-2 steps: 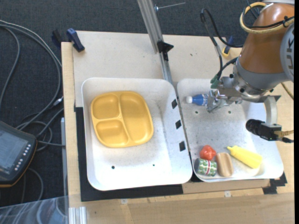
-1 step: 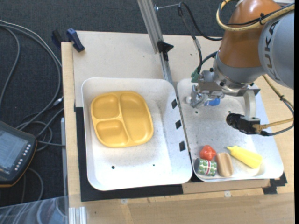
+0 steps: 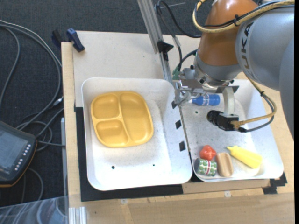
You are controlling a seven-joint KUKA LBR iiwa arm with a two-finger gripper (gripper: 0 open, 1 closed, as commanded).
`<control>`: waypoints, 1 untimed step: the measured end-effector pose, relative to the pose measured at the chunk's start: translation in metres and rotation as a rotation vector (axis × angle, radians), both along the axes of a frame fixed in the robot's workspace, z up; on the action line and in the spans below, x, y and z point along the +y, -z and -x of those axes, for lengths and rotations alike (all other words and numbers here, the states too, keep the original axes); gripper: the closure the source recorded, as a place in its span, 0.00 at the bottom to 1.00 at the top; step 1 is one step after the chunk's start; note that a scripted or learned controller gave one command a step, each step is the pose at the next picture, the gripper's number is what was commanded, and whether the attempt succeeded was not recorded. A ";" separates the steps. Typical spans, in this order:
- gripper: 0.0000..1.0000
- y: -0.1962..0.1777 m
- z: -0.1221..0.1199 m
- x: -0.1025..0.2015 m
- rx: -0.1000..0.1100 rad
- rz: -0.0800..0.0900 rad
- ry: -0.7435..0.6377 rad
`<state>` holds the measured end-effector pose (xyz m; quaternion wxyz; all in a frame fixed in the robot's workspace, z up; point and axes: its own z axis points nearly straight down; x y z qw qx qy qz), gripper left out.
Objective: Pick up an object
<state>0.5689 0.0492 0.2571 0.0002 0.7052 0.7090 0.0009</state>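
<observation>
- Counter point(image 3: 117, 45) carries two white bins; the left bin point(image 3: 93, 171) holds a yellow divided plate point(image 3: 121, 118) and nothing else graspable.
- Right bin point(image 3: 268, 139) holds the candidates: a blue bottle point(image 3: 207, 100) lying on its side near the top, and along the front edge a red tomato point(image 3: 208, 151), a green-patterned piece point(image 3: 206, 167), a hot dog point(image 3: 224, 164) and a yellow mustard bottle point(image 3: 245, 157).
- Gripper point(image 3: 205, 85) hangs over the right bin's upper part, the blue bottle just beneath it; the wrist hides the fingers, so I cannot tell their spread, nor whether the bottle sits between them.
- Step, as I judge it: reaching for the blue bottle. Next would be confirming a grip, then lifting straight up.
</observation>
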 end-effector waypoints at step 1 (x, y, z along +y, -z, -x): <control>1.00 0.012 -0.007 0.043 0.000 -0.001 0.000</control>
